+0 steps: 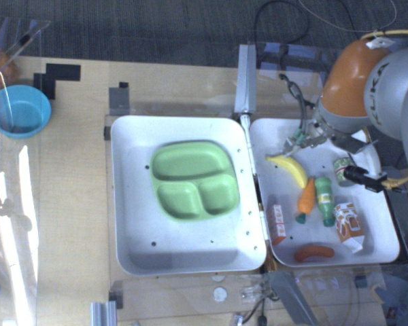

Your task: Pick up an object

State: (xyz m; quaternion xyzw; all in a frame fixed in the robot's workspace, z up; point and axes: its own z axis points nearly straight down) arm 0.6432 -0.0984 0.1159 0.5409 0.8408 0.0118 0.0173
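Arm reaches in from the right, over the far part of the right bin. Pincer sits low near the bin's far-left area, just beyond the banana. Cannot tell whether it is released or clenched; the tip is small and cluttered with cabling. Nothing visibly between its tips.

Right bin contents, all lying on the bin floor:
- banana, far-left, just near of the pincer
- carrot, middle, tilted
- green bottle, just right of the carrot
- small can, far-right, beside the arm's wrist
- carton, right side
- sausage, near edge
- red packet, along the left wall

Left bin holds a green tray with three compartments.

On the counter, far left: a blue bowl.

Progress, as judged: no object lifted yet. Pincer appears to be at the approach or descent stage, with the banana the closest candidate. Left to do: close on an item, raise it clear of the bin.
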